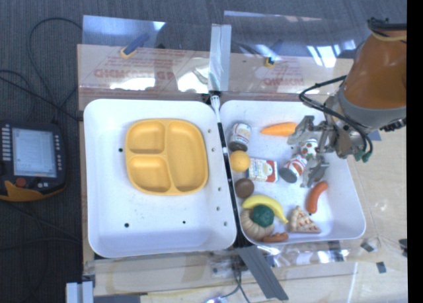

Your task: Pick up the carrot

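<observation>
Carrot (279,129): lies at the right bin's (344,225) far edge, just beside the gripper (310,153). Gripper's grip cannot be told; nothing seen held. Risk: a descent near the can (295,168) and sausage (316,196) may snag them instead.

Two bins sit side by side. The left bin (106,216) has a plate (166,156) in its middle. The right bin (347,219) holds the food. The carrot (279,129) lies near the back wall, right of a small can (239,136). The gripper (309,153) hangs just right of the carrot. A banana (263,203) lies near the front, left of a pizza slice (304,221).
</observation>
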